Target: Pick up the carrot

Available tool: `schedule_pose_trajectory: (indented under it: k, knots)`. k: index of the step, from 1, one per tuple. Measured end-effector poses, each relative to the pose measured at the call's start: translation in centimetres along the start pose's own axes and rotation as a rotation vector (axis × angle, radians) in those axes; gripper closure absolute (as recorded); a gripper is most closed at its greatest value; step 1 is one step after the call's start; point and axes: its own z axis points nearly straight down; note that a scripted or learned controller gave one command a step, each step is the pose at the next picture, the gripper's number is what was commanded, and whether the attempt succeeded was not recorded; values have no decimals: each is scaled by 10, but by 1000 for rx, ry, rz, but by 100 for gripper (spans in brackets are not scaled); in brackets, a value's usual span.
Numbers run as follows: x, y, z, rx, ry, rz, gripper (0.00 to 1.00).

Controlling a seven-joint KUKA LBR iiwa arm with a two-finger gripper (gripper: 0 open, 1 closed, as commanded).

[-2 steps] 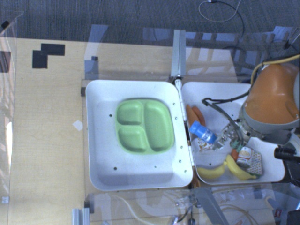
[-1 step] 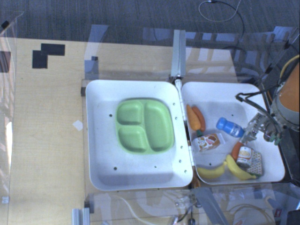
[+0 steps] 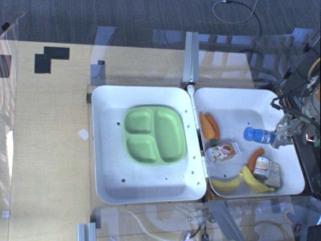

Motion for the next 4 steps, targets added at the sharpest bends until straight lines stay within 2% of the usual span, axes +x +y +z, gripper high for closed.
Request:
schedule_pose_trajectory:
  k: [1,2,3,4]
  knots:
    - [4,-1,-29,0,0,114,100]
    - [-14,21,-12,-1,1,-242,100]
    - [-29,86,15,-5,5,-507,100]
    - [-51,173,12,-6,-1,-725,100]
